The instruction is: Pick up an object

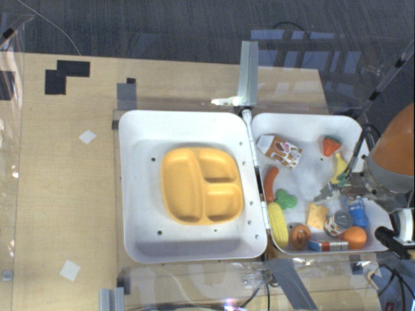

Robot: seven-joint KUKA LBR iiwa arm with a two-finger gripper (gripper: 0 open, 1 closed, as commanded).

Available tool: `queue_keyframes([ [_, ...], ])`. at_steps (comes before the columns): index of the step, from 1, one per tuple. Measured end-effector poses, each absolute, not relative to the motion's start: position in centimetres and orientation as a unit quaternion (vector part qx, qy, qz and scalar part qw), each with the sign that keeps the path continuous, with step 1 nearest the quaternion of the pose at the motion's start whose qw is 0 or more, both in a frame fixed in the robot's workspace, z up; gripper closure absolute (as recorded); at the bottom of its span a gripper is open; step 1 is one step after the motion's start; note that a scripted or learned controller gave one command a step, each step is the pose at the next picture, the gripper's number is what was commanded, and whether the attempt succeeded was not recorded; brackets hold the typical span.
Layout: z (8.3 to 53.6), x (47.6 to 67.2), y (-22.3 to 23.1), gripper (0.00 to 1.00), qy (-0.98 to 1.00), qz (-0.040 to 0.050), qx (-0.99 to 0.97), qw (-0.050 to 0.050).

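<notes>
The right bin (305,123) holds several toy foods. A brown-and-white carton (281,151) lies at its back left and a strawberry (331,146) at its back right, with a yellow banana (340,167) below the strawberry. A red sausage (270,183), green broccoli (285,199) and a corn cob (277,220) line the left wall. A cheese wedge (316,216), a can (337,224), a blue bottle (356,211) and an orange (355,237) crowd the front right. My gripper (332,190) hangs over the bin's right half, just above the cheese and can, beside the banana.
The left bin (139,173) carries a yellow divided plate (201,185). A brown round fruit (299,236) and a red-and-blue marker (327,245) lie at the right bin's front edge. A metal post (249,70) rises behind the gap between the bins.
</notes>
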State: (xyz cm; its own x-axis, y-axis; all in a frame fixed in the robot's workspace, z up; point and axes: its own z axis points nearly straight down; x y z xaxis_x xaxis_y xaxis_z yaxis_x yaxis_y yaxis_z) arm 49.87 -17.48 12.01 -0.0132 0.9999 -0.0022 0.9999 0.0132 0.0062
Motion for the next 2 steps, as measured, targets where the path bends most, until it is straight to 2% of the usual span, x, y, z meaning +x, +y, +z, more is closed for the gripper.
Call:
queue_keyframes([
  [1,8.9,56.0,-13.8,0.0,0.643,0.0036,0.766,0.005],
  [2,13.8,54.5,-15.9,0.0,0.647,0.002,0.763,0.003],
])
